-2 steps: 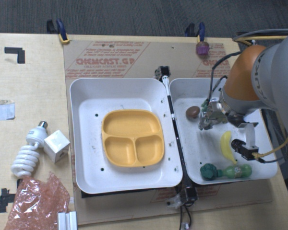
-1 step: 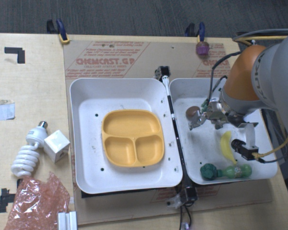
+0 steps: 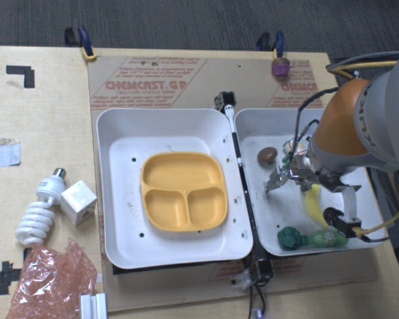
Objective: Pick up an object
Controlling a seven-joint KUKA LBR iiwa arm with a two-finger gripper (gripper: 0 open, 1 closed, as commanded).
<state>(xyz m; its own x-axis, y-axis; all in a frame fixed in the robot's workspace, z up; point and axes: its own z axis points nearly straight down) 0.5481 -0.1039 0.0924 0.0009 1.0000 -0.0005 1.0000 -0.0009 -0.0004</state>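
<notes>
Pincer [image 3: 279, 180] low in right bin [image 3: 253, 121], centre-right of frame; grip state unreadable. Yellow object [image 3: 313, 205] just beside it. It should centre over that before closing, clear of brown pebble [image 3: 267, 155].

Lab: clamped bench [image 3: 46, 131], twin bins [image 3: 120, 178]

A small brown rounded object [image 3: 267, 155] lies in the right bin's upper part. A yellow banana-like piece [image 3: 313, 205] lies lower, near a dark green object [image 3: 290, 238] at the front edge.
</notes>
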